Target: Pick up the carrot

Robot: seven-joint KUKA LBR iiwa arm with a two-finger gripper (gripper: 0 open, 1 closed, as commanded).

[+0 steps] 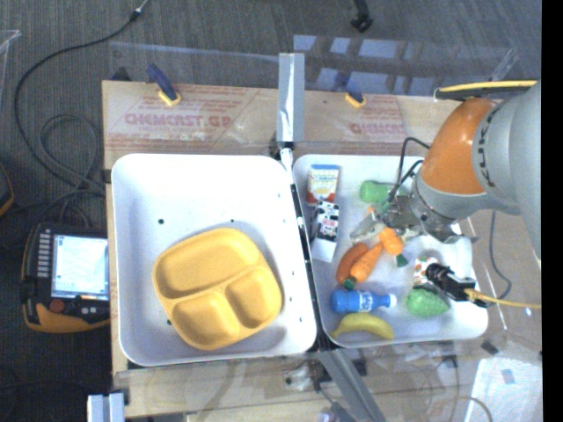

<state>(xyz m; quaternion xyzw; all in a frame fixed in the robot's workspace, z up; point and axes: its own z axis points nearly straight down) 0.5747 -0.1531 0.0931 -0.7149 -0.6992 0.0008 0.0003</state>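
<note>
Claw [383, 229] sits low in the right bin [475, 323], touching the carrot's [368, 260] upper end. Finger spread cannot be told.

Even, fairly bright light falls from above, with no single hard source apparent. The two white bins, the left bin [132, 262] and the right bin [466, 319], read nearly blown out, their walls losing detail. Shadows are soft and short: a faint grey one hugs the lower right edge of the yellow tray [218, 286], and the arm [493, 152] dims the upper right corner of the right bin. Clear plastic sheeting [413, 60] behind the surface throws pale bluish glare patches. Focus is moderate throughout; small items look soft and slightly noisy, and the carpet [70, 25] shows fine grain.
</note>
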